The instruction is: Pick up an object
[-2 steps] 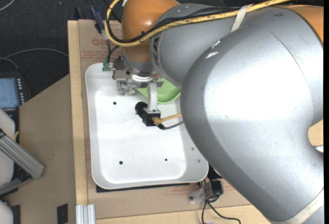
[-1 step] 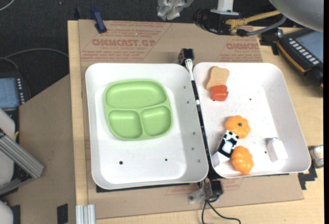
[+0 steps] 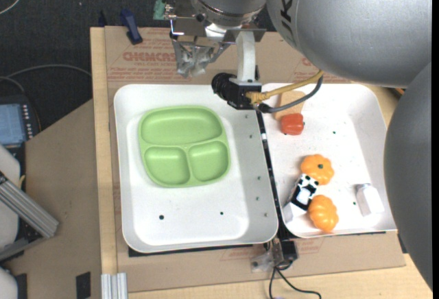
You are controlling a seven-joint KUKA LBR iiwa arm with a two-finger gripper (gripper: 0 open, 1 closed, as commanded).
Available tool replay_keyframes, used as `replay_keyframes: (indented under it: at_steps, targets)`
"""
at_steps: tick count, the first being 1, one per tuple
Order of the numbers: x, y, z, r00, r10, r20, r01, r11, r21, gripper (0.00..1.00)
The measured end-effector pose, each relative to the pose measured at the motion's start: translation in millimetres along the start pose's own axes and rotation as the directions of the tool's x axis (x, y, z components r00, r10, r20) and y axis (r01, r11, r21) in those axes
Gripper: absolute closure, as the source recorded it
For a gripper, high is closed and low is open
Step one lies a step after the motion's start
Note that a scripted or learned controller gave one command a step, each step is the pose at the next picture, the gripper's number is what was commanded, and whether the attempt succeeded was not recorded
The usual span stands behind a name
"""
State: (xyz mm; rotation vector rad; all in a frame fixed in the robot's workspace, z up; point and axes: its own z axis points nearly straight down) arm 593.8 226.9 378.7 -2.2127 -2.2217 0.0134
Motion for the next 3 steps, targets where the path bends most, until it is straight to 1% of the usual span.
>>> replay_keyframes:
  at_steps: [1, 2, 3]
  targets:
    - [-18.7, -40.1, 54.3, 1.000, 0.006, 0.001, -0.006, 1.000, 0.000, 1.00]
    - [-0.7, -106.1, 136.4, 1.000, 0.001, 0.002, -0.001, 1.000, 0.005, 1.00]
    - [-2.6, -79.9, -129.2, 1.000, 0.002, -0.010, -0.002, 1.000, -0.029, 1.00]
